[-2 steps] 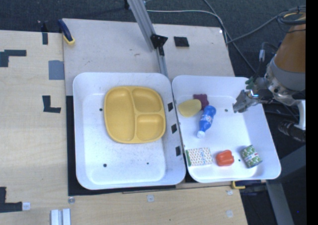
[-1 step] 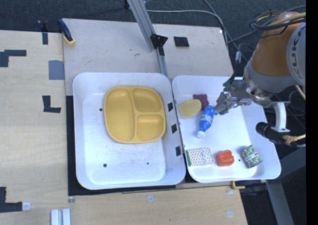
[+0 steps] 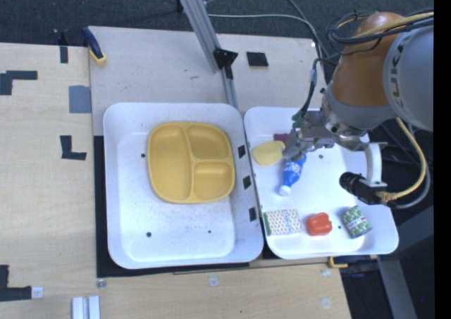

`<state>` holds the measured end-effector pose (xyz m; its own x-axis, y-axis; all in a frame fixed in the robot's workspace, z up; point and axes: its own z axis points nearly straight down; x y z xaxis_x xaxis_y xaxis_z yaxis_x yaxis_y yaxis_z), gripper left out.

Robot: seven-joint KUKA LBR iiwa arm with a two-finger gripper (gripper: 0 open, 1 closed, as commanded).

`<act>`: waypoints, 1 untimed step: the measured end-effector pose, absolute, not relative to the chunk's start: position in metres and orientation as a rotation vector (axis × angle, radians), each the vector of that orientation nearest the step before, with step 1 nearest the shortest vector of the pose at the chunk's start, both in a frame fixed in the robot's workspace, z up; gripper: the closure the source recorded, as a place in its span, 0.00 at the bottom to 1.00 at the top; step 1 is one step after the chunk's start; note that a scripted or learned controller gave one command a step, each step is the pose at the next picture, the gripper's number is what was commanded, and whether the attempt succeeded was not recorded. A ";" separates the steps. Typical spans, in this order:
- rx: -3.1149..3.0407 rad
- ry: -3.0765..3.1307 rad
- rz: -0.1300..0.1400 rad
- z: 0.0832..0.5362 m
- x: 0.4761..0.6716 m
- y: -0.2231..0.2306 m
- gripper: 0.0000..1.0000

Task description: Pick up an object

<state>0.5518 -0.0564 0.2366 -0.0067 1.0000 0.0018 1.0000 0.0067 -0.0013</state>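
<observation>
Hand (image 3: 299,143) is lowered into the right bin (image 3: 331,240), directly above the blue-and-white bottle (image 3: 290,173), apparently to grasp it | grip state cannot be told | bottle lies tilted on the bin floor beside a yellow round object (image 3: 267,153) | yellow compartment tray (image 3: 191,161) is kept apart in the left bin (image 3: 127,240)

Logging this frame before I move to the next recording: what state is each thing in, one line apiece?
yellow divided plate: lying flat in the left bin, compartments up.
yellow round piece: resting in the right bin, near its left wall.
blue and white bottle: lying on its side, under the gripper.
patterned packet: lying flat.
red object: resting on the bin floor.
green object: resting, apart from the red one.
</observation>
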 end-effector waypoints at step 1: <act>-2.213 -2.226 0.002 0.223 0.546 -0.007 1.00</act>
